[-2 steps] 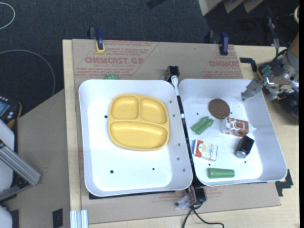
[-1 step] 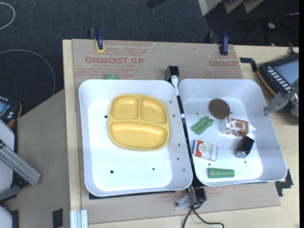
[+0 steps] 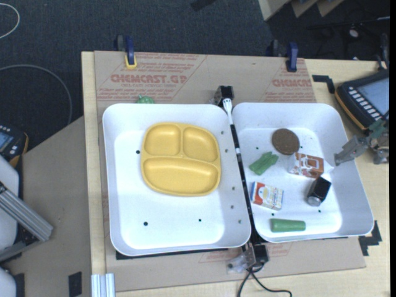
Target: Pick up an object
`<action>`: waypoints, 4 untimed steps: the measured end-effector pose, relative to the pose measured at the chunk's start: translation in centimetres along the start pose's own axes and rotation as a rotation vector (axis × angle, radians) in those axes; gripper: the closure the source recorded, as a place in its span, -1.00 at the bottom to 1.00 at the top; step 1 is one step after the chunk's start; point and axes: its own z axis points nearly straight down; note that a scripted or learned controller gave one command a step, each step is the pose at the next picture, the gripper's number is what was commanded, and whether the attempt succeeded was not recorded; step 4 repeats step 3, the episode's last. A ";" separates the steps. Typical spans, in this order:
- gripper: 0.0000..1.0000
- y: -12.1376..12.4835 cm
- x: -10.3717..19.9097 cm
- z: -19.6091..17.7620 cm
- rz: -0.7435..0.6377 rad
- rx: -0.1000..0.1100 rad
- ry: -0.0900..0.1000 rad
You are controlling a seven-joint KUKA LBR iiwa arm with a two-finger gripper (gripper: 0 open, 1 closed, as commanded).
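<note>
My gripper [image 3: 351, 150] sits at the far right of the scene, hovering at the right rim of the right bin [image 3: 328, 117]. From this slanted view it shows as a grey, blurred shape, and I cannot tell how it is set. Nothing is visibly caught in it.

The objects I could pick all lie in the right bin. A brown round disc [image 3: 286, 141] rests near the back, and just in front of it, to the right, is a small packet with an orange-brown label [image 3: 307, 164]. A light green piece [image 3: 263, 163] lies tilted toward the left side of the bin. Below it, a white card-like packet with red print [image 3: 267, 195] lies flat. A small black cylinder [image 3: 318, 191] sits toward the right, near the packet above it and the closest of these things to my gripper, yet apart from it. Along the front edge a dark green cylinder [image 3: 287, 225] lies on its side.

The left bin [image 3: 124, 184] holds a yellow divided plate [image 3: 181, 159] with three compartments, placed toward the back half. Both bins rest side by side on a brown board [image 3: 185, 73], clamped at the far edge by two blue clamps [image 3: 129, 49].
</note>
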 end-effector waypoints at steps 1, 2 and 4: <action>1.00 0.2 -0.2 -0.9 0.002 -0.003 -0.003; 1.00 0.1 11.2 4.3 -0.009 0.007 0.003; 1.00 0.2 18.8 2.5 -0.006 -0.004 0.000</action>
